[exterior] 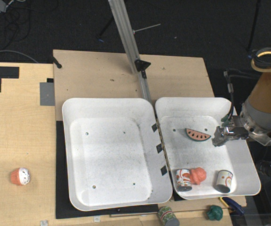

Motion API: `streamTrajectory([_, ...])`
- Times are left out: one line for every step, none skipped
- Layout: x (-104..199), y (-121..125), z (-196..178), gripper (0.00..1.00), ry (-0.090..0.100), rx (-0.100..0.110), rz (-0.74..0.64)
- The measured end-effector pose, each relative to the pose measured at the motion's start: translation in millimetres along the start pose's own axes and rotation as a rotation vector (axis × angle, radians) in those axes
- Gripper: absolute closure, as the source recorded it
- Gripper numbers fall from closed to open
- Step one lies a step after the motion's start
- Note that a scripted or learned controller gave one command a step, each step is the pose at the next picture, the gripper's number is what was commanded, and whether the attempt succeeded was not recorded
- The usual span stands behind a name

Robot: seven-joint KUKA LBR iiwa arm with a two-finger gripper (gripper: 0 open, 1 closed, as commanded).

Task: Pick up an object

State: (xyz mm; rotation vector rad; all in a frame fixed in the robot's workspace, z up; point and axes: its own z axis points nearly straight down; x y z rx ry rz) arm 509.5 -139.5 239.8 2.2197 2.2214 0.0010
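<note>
The grey end effector [219,138] hovers just beside the red watermelon-slice toy [198,135]; its spread is unclear. Best to centre over the slice, then descend squarely.

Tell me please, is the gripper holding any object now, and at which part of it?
Nothing is held. The gripper hangs over the right bin, just right of the watermelon slice, with no object between its fingers.

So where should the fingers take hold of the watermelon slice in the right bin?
Probably across its narrow width, near the middle. The watermelon slice lies flat on the right bin floor with open space around it, so coming straight down looks best; the gripper sits just beside it.
</note>
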Motion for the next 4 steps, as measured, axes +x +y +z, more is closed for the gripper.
streamTrajectory([41, 16, 4, 1.0, 0.002, 0.003, -0.002])
streamTrajectory([96, 29, 16, 1.0, 0.003, 0.006, -0.003])
streamTrajectory([145, 31, 14, 1.0, 0.002, 0.005, -0.003])
streamTrajectory([198, 53, 6, 1.0, 0.001, 0.003, -0.003])
